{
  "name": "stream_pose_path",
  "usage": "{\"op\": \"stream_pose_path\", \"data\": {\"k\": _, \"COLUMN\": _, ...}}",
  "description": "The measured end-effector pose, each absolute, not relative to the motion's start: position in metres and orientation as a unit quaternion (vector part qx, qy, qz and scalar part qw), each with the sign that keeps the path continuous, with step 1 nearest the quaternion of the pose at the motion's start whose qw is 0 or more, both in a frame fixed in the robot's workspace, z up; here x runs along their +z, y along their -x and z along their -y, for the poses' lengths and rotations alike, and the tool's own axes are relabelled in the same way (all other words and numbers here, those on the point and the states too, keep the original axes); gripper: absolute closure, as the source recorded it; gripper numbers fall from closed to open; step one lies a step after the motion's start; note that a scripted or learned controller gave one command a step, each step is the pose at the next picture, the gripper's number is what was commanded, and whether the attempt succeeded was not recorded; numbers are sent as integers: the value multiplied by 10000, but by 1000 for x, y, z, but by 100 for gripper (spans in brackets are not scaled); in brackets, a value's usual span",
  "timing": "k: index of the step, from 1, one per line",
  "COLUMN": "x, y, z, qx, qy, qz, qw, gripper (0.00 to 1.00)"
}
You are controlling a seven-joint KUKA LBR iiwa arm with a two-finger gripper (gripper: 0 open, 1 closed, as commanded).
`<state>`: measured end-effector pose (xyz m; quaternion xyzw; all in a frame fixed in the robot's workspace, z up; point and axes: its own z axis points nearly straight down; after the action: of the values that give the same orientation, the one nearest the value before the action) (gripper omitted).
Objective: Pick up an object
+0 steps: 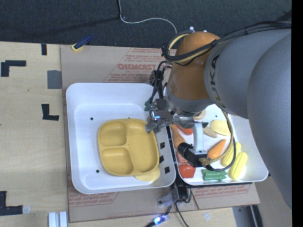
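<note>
The gripper (pixel 155 123) sits low over the view's left bin (pixel 83 108), at the corner of the tray (pixel 128 148) nearest the wall between the two bins. The wrist hangs right above it and hides most of it, so it cannot be told whether the gripper is open or closed, or whether it has hold of anything. It looks to be touching the tray's rim, or just beside it. That placement suggests the tray's raised edge is the target, since a rim gives a thin lip to close on, where the flat compartments give nothing.

The tray is yellow, with three compartments, and lies flat in the middle of the left bin. A pale yellow piece (pixel 147 176) pokes out from under its near edge. Nothing shows the tray lifted; the pick seems not yet made.

The right bin (pixel 255 171) holds small toy foods, close together: a carrot (pixel 217 149), a banana (pixel 230 150), a yellow piece (pixel 239 165) beside it, a green piece (pixel 214 175), a red piece (pixel 186 171) and a pale slice (pixel 218 126). The arm (pixel 246 79) crosses above this bin and covers part of it, so more may lie underneath.
</note>
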<state>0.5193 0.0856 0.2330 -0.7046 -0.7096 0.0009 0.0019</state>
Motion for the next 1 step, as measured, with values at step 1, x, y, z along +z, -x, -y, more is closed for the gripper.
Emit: {"op": "stream_pose_path", "data": {"k": 1, "x": 226, "y": -508, "z": -89, "qx": 25, "qy": 7065, "qz": 7077, "qw": 14, "gripper": 100}}
